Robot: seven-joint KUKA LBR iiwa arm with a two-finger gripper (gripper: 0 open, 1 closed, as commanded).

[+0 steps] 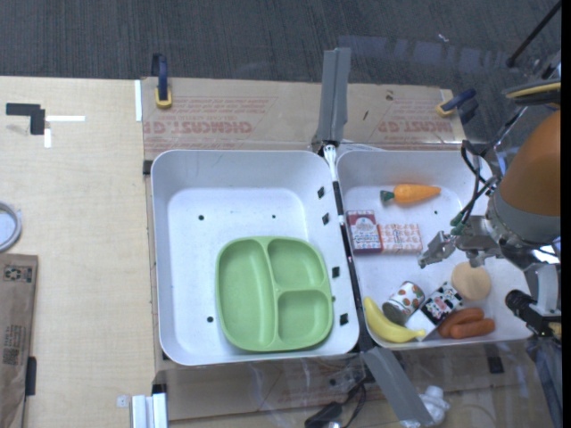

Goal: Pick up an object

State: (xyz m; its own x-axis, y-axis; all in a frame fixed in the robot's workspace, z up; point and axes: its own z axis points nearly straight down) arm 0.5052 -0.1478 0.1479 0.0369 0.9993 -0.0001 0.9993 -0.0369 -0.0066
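The right bin holds several toy foods. An orange carrot lies at its back, and a red-and-white box sits beside a pale pink packet in the middle. Along the front are a yellow banana, a small can, a black-and-white packet, red sausages and a beige egg-shaped piece. My gripper hangs over the bin's right half, just above and left of the beige piece. It is open, with bare bin floor between its fingers.
A green divided plate lies in the left bin. A grey divider post stands between the bins at the back. Clamps hold the cardboard behind them. A tape roll rests at the far left.
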